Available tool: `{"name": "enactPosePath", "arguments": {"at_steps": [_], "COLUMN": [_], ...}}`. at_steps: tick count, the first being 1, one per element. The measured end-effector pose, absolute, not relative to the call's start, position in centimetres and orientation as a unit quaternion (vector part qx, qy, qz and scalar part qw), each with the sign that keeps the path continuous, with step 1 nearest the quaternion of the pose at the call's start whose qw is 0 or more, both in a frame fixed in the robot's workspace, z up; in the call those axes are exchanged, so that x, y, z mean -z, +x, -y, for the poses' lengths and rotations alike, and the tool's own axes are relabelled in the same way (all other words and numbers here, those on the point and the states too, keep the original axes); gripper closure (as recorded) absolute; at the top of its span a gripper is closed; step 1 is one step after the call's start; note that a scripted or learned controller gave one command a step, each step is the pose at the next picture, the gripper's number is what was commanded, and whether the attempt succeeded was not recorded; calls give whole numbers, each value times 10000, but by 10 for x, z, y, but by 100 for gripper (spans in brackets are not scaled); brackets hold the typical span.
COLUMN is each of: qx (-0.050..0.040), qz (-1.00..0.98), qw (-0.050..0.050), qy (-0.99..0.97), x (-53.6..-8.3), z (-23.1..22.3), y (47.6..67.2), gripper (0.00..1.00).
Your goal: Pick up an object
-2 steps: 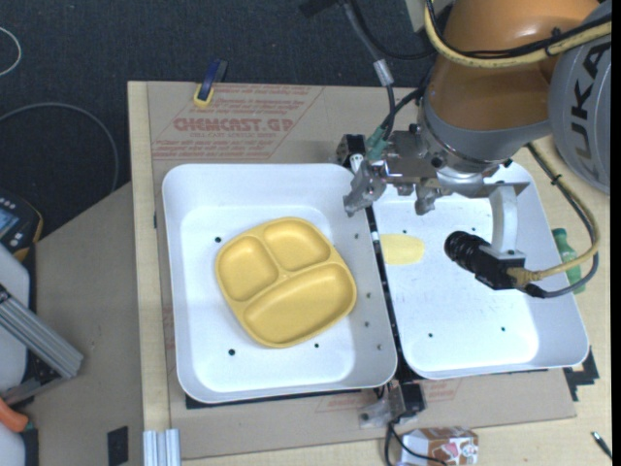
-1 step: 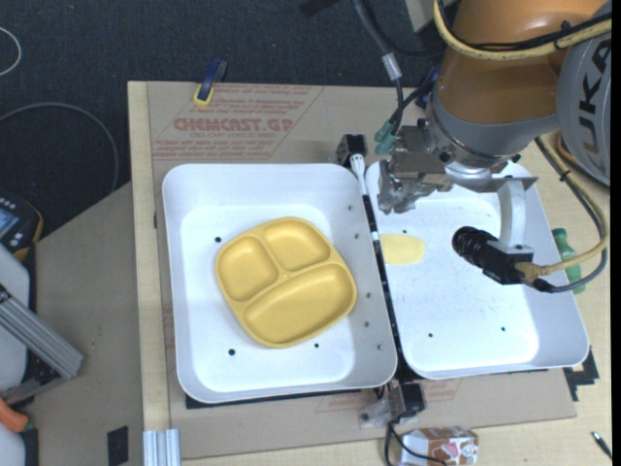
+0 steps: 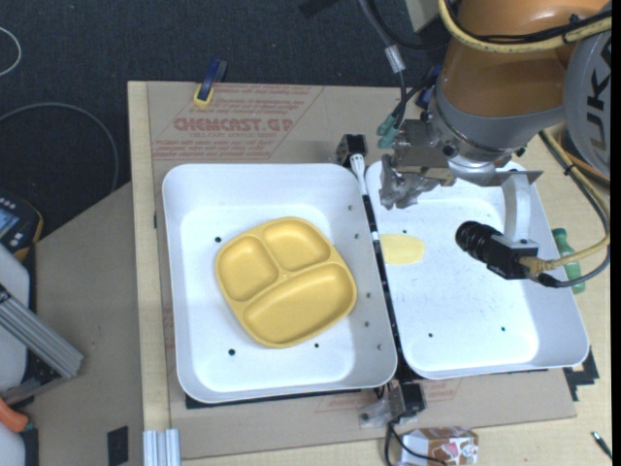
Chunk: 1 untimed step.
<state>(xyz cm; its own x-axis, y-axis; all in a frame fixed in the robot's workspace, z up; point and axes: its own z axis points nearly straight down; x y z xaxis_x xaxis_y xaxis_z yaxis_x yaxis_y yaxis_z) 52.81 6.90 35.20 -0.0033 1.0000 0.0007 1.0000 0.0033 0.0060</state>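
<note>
I see the gripper over the right bin, near a pale yellow oval piece; can't tell if it's open or closed. Yellow divided plate sits in the left bin.

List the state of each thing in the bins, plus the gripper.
tray: lying flat, right side up, in the left bin; compartments empty.
yellow piece: lying flat in the right bin, by its left wall, apart from the gripper.
gripper: over the right bin's far left corner, just beyond the yellow piece.
</note>
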Motion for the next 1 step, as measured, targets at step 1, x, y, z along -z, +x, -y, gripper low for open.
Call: {"name": "enactPosePath", "arguments": {"at_steps": [1], "qx": [-24], "qz": [-7099], "qw": [1], "qy": [7043], "x": [-378], "z": [-123], "y": [478], "gripper": [100]}}
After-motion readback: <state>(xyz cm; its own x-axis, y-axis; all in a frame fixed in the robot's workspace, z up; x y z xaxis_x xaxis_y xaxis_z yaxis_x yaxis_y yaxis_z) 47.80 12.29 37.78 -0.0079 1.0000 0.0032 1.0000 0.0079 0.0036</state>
